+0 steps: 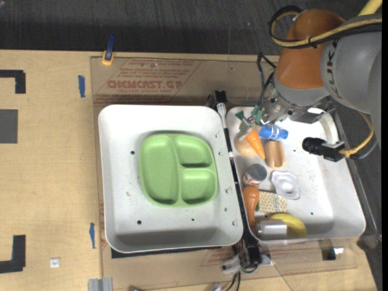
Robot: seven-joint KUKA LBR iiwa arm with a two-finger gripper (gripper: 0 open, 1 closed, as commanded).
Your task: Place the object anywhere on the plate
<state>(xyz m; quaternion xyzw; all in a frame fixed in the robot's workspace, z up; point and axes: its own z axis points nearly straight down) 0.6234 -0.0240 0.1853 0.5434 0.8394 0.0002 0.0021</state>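
Note:
The green divided plate (159, 168) lies in the middle of the left white bin (115, 180), with nothing on it. My gripper (265, 119) hangs low over the far left corner of the right bin (339, 205), under the grey wrist and orange band. Its tip sits among a blue and white item (274, 132), an orange carrot (257, 143) and a brown sausage-shaped piece (275, 155). The wrist hides what lies directly beneath the tip.
More objects crowd the left side of the right bin: a grey cup (255, 174), a clear plastic piece (285, 183), an orange item (251, 199), a patterned packet (271, 203), a silver can (272, 228) and a banana (290, 223). A black part (320, 147) juts over the bin's right half.

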